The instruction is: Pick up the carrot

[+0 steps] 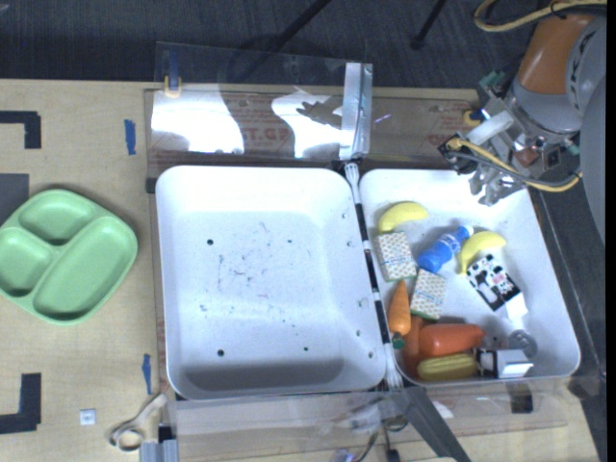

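Evidently, these lines cover the carrot and the approach to it.
Carrot (398, 308): small, orange, tapered, probably a light stiff plastic toy with a smooth, somewhat slippery skin.
Where it lies: in the right bin (555, 287), hard against the wall shared with the left bin (260, 258), lengthwise along that wall, tip away from the camera.
Neighbours: a patterned packet (429, 294) just beside it, a red-orange sausage (449, 338) touching its thick end.
Hold: across the thicker middle, fingers closing along the wall rather than into it; room is tight.
Gripper (481, 162): above the bin's far rim; whether released or clenched cannot be told.
Carrot from gripper: well apart, nearer the camera and toward the left bin.
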Controlling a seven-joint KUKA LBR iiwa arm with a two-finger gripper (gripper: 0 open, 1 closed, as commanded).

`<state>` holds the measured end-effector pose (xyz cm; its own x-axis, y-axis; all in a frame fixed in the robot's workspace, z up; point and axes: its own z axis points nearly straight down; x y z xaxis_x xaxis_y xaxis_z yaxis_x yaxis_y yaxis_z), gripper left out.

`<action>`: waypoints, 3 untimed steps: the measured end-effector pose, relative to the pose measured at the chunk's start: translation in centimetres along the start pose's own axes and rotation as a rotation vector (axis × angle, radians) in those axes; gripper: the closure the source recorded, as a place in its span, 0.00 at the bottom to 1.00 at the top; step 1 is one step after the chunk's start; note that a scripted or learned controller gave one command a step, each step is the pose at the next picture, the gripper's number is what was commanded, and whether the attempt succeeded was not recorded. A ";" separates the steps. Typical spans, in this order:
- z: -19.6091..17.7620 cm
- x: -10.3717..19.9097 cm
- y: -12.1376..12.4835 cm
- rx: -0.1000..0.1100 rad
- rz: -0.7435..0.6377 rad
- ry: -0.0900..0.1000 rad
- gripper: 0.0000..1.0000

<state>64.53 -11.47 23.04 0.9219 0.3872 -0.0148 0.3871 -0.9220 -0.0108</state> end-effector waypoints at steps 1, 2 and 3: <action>-0.8 0.0 0.0 0.002 -0.001 -0.004 1.00; -1.5 -0.1 0.0 0.005 -0.002 -0.008 1.00; -2.3 -0.1 0.0 0.008 -0.002 -0.011 1.00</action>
<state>64.49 -11.51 25.31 0.9207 0.3893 -0.0263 0.3889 -0.9211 -0.0186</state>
